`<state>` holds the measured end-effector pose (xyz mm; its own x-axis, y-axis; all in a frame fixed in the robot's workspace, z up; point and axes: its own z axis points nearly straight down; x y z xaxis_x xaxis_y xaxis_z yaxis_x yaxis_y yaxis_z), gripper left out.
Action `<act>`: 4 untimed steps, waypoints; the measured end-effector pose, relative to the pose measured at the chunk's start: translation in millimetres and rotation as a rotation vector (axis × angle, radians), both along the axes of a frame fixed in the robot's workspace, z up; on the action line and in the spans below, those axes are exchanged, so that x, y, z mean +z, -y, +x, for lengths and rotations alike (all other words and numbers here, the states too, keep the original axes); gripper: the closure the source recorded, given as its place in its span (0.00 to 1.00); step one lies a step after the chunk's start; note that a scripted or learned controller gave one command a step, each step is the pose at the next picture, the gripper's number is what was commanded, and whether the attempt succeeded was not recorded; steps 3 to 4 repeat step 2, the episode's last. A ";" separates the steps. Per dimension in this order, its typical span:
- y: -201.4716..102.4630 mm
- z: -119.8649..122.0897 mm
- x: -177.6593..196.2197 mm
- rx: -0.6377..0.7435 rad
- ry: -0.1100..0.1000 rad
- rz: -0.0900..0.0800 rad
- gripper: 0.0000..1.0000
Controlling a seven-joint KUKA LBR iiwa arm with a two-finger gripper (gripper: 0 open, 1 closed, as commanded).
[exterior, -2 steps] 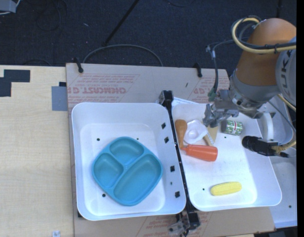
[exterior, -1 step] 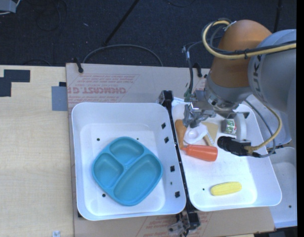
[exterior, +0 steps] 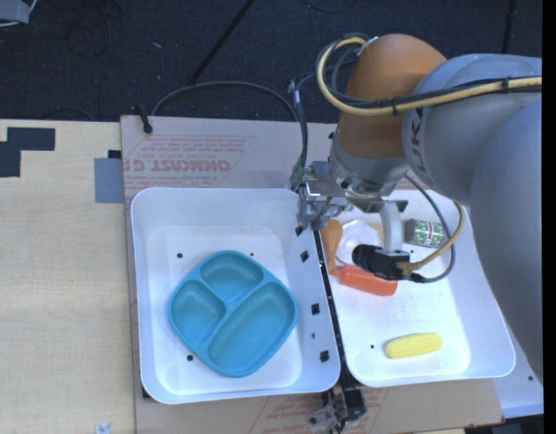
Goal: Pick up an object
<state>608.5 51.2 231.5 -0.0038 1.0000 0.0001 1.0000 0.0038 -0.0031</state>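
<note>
claw (exterior: 325,208) hangs just above-left of the orange carrot (exterior: 368,281).

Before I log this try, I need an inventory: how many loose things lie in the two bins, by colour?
Blue: 1, divided plate
Yellow: 1, corn cob
Orange: 1, carrot-like piece
Green-labelled: 1, small can
Total: 4, though the arm may hide more.
</note>
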 end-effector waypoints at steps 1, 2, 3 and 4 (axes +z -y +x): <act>-43.1 19.6 4.8 0.000 0.002 0.001 1.00; -42.0 18.5 4.6 -0.001 0.000 -0.001 0.00; -42.0 18.5 4.6 -0.001 0.000 -0.001 0.00; -42.0 18.5 4.6 -0.001 0.000 -0.001 0.00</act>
